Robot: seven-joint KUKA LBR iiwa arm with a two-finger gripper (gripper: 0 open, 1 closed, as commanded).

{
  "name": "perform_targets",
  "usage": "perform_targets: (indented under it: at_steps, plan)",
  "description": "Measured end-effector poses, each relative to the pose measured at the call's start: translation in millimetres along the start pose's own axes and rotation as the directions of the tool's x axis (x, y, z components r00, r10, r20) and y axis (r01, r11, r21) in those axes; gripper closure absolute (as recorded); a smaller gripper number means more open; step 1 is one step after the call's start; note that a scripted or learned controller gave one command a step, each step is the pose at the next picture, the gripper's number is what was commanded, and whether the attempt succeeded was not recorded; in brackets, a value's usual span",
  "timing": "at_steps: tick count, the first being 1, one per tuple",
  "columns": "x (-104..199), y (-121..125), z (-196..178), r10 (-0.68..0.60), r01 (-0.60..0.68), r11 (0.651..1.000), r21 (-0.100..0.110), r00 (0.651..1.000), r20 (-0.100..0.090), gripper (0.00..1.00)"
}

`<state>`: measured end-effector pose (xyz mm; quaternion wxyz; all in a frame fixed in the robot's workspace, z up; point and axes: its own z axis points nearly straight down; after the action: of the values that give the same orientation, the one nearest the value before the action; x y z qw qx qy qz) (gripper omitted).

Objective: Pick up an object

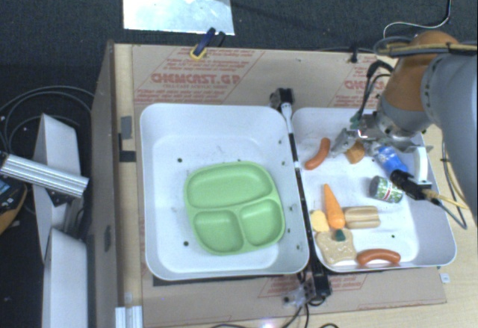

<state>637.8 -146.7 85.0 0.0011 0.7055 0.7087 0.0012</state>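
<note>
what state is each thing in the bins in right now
green divided tray: flat in the left bin, compartments bare
carrot: lying in the right bin, tip toward the back
upper sausage: lying loose near the divider
lower sausage: lying at the front edge
bread roll: lying on its side
green can: tipped on its side
gripper: low over a small orange piece, grasp unclear

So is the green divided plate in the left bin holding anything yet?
Empty. The green three-compartment plastic plate shows bare green in all compartments; the toy food lies in the right white bin.
</note>
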Motion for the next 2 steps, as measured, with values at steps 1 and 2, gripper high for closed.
perform_targets:
  at_steps: [1,2]
  plan:
    - [-0.8,0.2,-11.0,-0.003,0.003,1.000,-0.001,1.000,0.002,1.00]
    - [-60.7,-14.8,-67.0,0.002,-0.002,1.000,0.000,1.000,0.002,1.00]
